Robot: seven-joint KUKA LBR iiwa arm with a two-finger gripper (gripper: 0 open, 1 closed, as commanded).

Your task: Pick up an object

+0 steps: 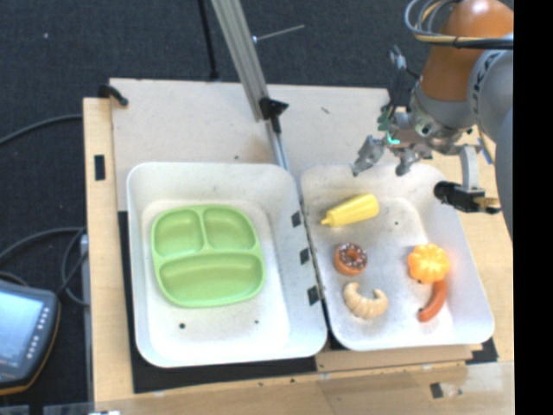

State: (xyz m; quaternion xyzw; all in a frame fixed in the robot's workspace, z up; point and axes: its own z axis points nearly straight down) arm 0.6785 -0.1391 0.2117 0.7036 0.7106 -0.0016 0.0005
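Observation:
In the right bin [467,314] lie a yellow corn-like piece [352,210], a brown sprinkled donut [351,258], a tan croissant [365,301], an orange pumpkin-like piece [429,262] and a red chilli or sausage [434,301]. My gripper [384,156] hangs over the far edge of that bin, above and behind the yellow piece, its two fingers spread apart and nothing between them.
The left bin [143,318] holds a green divided plate [207,255]. A slanted metal pole [246,59] rises behind the bins. A screen device [26,331] sits off the bench at the lower left.

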